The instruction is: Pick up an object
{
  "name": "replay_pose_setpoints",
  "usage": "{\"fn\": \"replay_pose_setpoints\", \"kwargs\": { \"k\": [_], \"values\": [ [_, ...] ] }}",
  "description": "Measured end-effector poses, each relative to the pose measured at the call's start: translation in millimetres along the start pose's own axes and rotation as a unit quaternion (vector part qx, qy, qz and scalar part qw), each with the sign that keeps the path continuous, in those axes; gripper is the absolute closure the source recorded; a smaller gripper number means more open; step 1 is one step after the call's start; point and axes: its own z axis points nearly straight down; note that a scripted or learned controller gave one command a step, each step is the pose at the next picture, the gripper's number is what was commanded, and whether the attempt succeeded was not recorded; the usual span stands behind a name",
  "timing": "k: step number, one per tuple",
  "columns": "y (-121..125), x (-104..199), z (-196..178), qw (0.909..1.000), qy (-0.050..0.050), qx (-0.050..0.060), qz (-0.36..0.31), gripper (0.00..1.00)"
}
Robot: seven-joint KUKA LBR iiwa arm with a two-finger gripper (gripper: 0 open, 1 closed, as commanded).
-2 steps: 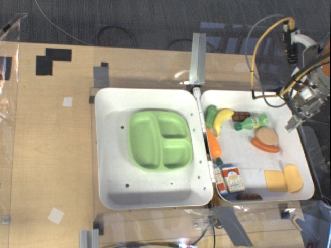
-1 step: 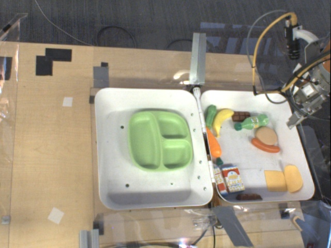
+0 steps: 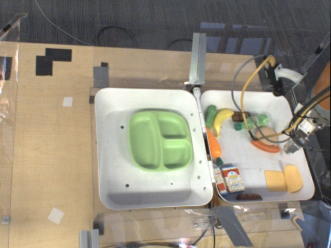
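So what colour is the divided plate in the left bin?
Light green; the plate shows clearly in the camera view.

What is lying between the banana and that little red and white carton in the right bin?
In the camera view, a carrot lies between the banana and the carton, along the left wall of the right bin.

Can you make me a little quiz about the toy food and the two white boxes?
1. True or false: the green tray lies in the left bin.
2. Which fruit touches the green pepper? A apple, B banana, C grapes.
3. Fill in: the carrot lies along the right bin's ____ wall.

Key: 1 true; 2 B; 3 left.
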Motion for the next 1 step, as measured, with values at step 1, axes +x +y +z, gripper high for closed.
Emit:
{"fn": "replay_pose_setpoints", "kwargs": {
  "k": [1],
  "values": [
    [-62.9,53.8,-77.1,0.9991,0.003,0.003,0.041,1.0]
  ]
}}
